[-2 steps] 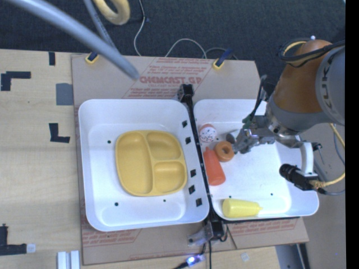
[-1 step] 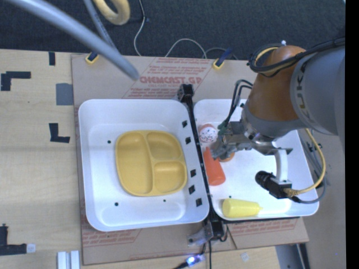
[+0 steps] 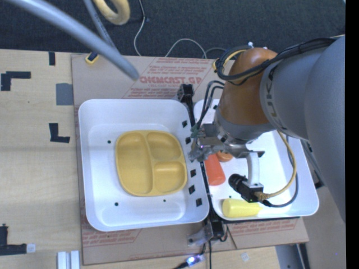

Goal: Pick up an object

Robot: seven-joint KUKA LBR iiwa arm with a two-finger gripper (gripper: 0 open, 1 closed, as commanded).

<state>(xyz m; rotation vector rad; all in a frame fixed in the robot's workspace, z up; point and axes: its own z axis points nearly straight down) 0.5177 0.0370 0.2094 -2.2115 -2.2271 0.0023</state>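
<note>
Yellow object at bin's near edge, orange object just below claw (touching unclear)

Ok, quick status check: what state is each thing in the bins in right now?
Yellow divided plate: flat, right side up, in the left bin.
Orange object: lying in the right bin, by the divider, partly under the gripper.
Yellow object: lying at the right bin's near edge, untouched.
Gripper: low over the orange object; grip unclear.
</note>
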